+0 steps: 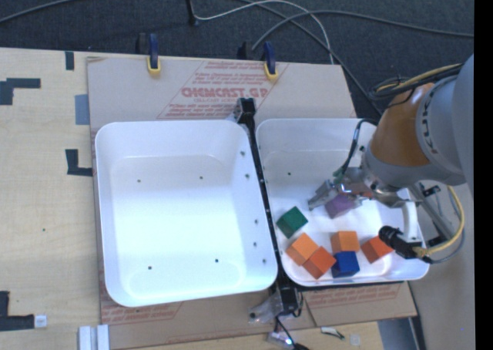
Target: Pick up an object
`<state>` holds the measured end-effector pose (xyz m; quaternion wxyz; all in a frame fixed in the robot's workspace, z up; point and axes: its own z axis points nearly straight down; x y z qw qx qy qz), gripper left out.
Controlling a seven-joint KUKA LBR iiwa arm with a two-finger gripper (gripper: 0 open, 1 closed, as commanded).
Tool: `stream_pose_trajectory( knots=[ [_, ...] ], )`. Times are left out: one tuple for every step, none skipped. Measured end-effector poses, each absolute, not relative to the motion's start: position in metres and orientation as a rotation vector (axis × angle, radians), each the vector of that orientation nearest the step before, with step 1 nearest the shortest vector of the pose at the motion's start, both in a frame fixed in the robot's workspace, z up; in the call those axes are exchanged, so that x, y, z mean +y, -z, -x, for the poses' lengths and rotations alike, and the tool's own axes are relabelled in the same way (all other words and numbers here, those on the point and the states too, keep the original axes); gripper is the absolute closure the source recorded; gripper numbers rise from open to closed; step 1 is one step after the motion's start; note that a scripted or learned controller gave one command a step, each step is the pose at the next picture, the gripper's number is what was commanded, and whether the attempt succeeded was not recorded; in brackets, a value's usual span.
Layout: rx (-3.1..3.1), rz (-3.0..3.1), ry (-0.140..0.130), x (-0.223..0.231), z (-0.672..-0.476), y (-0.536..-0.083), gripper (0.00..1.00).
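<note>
The purple block (pixel 338 204) sits in the right bin (pixel 308 136), directly at the jaws (pixel 333 195), partly covered by them. Whether the jaws grip it cannot be told; their opening is hard to make out. Near it lie a green block (pixel 292 221), orange blocks (pixel 303 248) and a blue block (pixel 346 264). The arm (pixel 416 136) hides the bin's right wall. The left bin (pixel 104 186) adjoins on the worktop (pixel 42 186).

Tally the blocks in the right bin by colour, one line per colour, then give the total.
Orange cube-shaped blocks: 4 (two touching, one behind the blue, one at the right)
Green cube-shaped block: 1
Blue cube-shaped block: 1
Purple block, by the claw: 1
Total: 7
</note>
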<state>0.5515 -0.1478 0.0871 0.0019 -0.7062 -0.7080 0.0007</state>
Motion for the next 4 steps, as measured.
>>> stream_pose_trajectory(
  knots=[
    [-2.222,2.222,0.0,-0.15,-0.553,-0.1,1.0],
    [-2.235,2.215,0.011,-0.07,-0.626,-0.193,1.0],
    [-2.227,2.213,0.001,0.007,-0.611,-0.188,1.0],
    [-2.226,2.215,0.0,0.074,-0.67,-0.196,1.0]
  ],
)
